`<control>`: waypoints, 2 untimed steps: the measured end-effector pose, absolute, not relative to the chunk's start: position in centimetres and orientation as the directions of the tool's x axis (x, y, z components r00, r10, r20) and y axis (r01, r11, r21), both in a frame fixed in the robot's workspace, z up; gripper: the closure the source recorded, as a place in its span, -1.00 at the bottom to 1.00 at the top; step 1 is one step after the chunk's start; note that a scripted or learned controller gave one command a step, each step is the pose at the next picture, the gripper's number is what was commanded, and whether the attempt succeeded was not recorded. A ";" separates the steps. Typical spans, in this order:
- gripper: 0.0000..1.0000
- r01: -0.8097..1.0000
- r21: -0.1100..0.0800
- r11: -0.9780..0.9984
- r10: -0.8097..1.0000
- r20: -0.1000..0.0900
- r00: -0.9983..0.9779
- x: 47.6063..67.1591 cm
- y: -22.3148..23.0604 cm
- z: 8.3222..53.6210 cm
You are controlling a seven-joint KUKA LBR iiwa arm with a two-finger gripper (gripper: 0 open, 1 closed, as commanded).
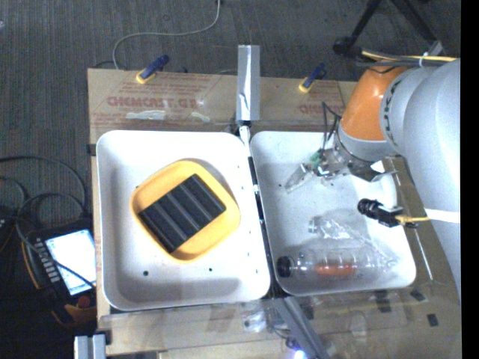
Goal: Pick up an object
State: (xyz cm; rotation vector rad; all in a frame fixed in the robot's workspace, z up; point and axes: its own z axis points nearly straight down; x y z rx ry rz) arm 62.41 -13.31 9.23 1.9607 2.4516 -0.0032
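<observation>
In the right bin [296, 223], a clear plastic bottle [333, 265] with a black cap and an orange label lies on its side along the front wall. A crumpled piece of clear plastic [340, 226] sits just behind it. The left bin [120, 163] holds a yellow dish-shaped object [187, 208] with a black ribbed insert. My gripper [305, 172] hangs low over the back part of the right bin, pointing left and down, away from the bottle and the crumpled plastic. Nothing shows in its grasp.
The grey arm with its orange band [370, 114] covers the right bin's back right corner. A black fitting [374, 209] sticks out from the arm over the bin's right side. A metal post [248, 81] stands behind the divide between the bins, on a cardboard sheet with two clamps.
</observation>
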 end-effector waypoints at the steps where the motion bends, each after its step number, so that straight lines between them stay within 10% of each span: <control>1: -1.00 0.941 0.000 0.339 0.941 0.000 -0.339 51.5 -22.3 11.9; 2: -1.00 0.961 0.015 0.276 0.961 -0.007 -0.276 50.4 -10.8 9.2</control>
